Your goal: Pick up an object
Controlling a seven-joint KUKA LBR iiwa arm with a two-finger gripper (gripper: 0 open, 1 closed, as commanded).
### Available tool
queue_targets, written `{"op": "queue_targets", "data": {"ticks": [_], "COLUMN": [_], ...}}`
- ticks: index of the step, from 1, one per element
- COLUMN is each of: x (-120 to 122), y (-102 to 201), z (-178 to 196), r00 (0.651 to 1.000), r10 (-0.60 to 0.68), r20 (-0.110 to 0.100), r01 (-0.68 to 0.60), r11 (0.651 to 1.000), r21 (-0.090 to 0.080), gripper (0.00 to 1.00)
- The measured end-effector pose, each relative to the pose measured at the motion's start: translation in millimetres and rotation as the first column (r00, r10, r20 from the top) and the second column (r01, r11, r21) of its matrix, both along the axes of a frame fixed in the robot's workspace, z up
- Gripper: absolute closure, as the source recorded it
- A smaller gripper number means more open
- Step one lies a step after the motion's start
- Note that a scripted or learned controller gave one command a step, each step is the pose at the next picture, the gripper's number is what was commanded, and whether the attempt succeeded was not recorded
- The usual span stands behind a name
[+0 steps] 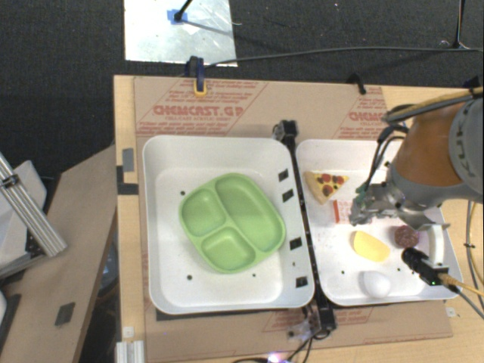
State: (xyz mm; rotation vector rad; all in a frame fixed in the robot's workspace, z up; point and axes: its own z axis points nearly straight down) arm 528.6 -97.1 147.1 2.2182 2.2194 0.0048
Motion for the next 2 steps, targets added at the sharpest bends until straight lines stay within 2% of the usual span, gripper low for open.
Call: {"op": "queue_targets", "data": {"ticks": [2], "x": [5], "y": [10], "z": [102], "r00": [1.000], "r10": [0.004], "r20": [0.002], "r01": [-0.004], "r11": [1.000], "r21": [0.000], "gripper": [1.00]}}
